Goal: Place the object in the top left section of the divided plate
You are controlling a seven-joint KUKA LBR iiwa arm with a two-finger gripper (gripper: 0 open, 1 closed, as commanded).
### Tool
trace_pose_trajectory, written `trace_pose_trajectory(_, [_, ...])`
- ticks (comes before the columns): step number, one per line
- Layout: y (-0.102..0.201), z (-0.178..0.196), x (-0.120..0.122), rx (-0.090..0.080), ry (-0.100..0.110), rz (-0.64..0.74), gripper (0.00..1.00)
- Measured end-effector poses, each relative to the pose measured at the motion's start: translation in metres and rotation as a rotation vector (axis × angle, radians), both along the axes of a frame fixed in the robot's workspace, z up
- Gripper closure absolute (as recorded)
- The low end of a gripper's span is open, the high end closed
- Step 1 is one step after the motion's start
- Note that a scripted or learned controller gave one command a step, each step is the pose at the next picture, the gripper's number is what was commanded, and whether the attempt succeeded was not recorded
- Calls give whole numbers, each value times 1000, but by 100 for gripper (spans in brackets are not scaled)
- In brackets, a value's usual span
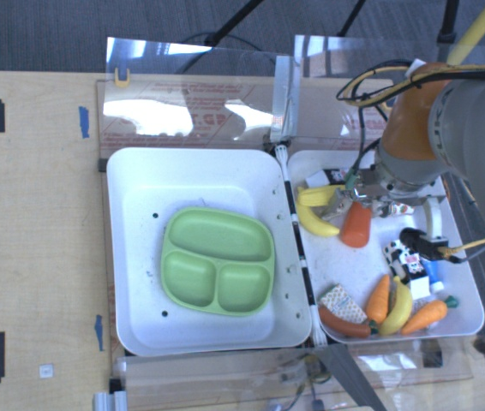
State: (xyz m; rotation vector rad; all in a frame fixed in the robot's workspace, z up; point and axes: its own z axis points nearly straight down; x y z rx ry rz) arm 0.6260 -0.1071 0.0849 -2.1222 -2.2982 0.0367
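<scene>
Two shallow white bins sat side by side under the fixed overhead camera, and the left-hand bin [131, 187] held a pale green divided plastic plate [218, 261] with one long section across the top and two smaller ones below. None of its sections carried anything. The right-hand bin [470, 311] was the crowded one: a yellow toy banana [314, 210] near its upper left corner, an orange-red rounded cylinder [356, 226] just beside that banana, a black-and-white toy figure [404, 259], a cluster of orange toy carrots [414, 308] with a second yellow piece among them, and a red toy sausage [345, 324] along the bottom wall.

The grey arm with its orange band reached in from the right, and the two-finger gripper [356, 197] was down right over the gap between banana and cylinder. Whether it was spread or clamped could not be told; the wrist and cabling hid the tips. Nothing was clearly seen between them.

The danger, as it looked: banana and cylinder lay so close that a closing grip might have pinched both, or nudged one aside and caught neither. Even with a clean pick, the ridges between plate sections were low, so a rounded piece released slightly off could have rolled into the wrong section. The bin walls between also stood to snag a low carry.
</scene>
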Motion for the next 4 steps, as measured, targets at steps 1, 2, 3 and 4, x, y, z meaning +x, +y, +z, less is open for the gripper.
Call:
trace_pose_trajectory(1, [1, 0, 0, 1, -1, 1, 0])
trace_pose_trajectory(2, [1, 0, 0, 1, -1, 1, 0])
trace_pose_trajectory(3, [1, 0, 1, 1, -1, 1, 0])
trace_pose_trajectory(4, [100, 101, 13, 12, -29, 405, 0])
